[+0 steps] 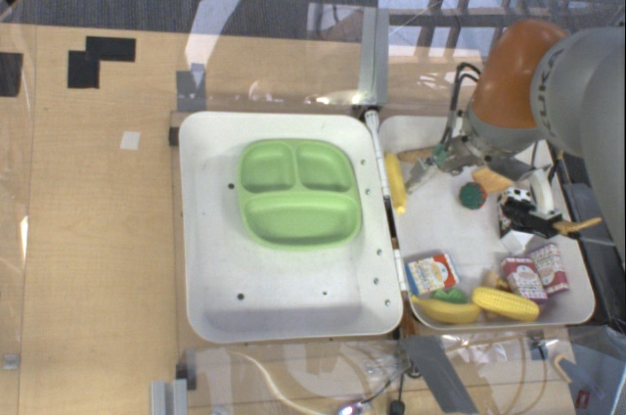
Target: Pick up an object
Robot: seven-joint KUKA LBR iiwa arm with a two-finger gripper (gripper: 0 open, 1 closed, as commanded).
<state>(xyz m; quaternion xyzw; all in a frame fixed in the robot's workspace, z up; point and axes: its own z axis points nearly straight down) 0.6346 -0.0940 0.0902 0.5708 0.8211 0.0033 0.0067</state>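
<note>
Objects for the pick are all piled in the right bin (585, 305), so that's where the action is: a long yellow piece (394, 184) lies against the left wall, a small green ball (472, 196) sits near the middle, a little picture box (429, 273) lies toward the front, with a yellow banana-ish thing (447, 309) and a corn cob (505, 304) along the front edge and a reddish carton (535, 272) at the right. The left bin (210, 207) just has a green divided tray (297, 191) sitting in it. The arm (572, 90) comes in from the right, and the gripper (430, 165) is down low at the back of the right bin, close to the yellow piece and a bit left of the green ball. Looks like its fingers are spread apart, and nothing can be made out between them, so nobody should call it a grab. Best guess is it's in the reach/descend step, lined up on something at the back left of the bin, with the pick itself not yet done. Next it needs to settle over one item, squeeze shut with the thing actually centred, then lift straight up. The yellow piece hugging the wall could be awkward, since a finger might hit the bin side.
</note>
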